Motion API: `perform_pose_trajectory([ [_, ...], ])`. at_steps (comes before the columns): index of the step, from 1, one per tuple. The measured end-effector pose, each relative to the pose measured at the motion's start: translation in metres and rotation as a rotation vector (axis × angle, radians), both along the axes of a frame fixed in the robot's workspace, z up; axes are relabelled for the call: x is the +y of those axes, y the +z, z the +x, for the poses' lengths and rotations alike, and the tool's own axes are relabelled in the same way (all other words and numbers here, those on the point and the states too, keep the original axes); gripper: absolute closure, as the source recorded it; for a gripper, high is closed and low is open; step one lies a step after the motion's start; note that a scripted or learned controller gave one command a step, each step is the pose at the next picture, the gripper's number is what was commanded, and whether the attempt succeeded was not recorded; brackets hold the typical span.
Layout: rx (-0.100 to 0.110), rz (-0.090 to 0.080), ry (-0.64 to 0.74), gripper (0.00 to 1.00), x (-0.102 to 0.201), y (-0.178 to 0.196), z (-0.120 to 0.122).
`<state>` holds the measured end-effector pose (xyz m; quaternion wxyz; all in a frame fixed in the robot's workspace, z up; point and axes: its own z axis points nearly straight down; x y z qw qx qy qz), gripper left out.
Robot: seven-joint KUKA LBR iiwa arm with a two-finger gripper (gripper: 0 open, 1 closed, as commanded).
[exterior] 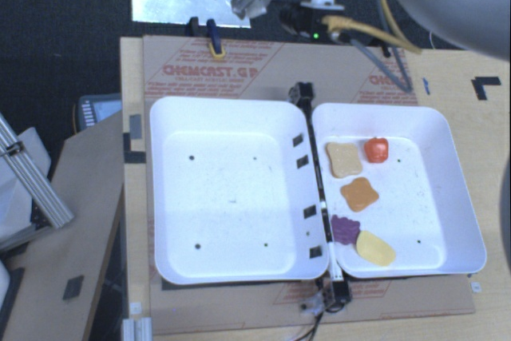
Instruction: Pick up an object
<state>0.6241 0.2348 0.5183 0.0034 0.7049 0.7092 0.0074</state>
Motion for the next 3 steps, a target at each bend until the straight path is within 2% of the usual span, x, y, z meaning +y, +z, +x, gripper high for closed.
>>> perform_pose_trajectory([
  [1,0.033,-0.012,-0.006,1.0,-0.032,-0.222,-0.069],
  [2,0.011,-0.003,0.0,1.0,0.002,-0.174,-0.056],
  [3,0.0,-0.002,-0.006,1.0,-0.001,-0.087,0.016],
])
